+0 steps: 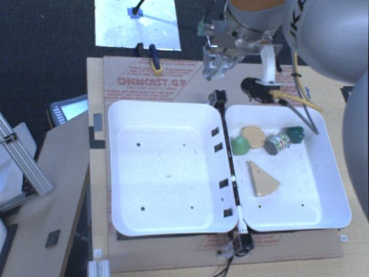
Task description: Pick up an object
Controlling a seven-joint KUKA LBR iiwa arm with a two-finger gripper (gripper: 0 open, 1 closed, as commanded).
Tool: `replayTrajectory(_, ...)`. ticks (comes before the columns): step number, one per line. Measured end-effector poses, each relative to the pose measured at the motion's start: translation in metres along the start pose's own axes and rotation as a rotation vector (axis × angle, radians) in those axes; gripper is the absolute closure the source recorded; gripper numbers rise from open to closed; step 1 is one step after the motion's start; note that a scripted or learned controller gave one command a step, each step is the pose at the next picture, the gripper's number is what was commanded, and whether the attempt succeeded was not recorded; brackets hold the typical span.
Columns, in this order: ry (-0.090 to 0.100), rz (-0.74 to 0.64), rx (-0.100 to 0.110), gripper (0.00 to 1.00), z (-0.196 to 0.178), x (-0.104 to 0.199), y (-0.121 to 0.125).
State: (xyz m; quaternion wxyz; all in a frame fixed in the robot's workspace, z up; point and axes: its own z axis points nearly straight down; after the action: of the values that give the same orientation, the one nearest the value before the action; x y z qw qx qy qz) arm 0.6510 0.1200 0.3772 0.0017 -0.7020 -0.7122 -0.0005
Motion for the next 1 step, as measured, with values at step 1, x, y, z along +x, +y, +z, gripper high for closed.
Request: replayTrajectory(1, 0.000, 0.006, -0.008, 1.00, -0.0292, 0.0719, 0.0190)
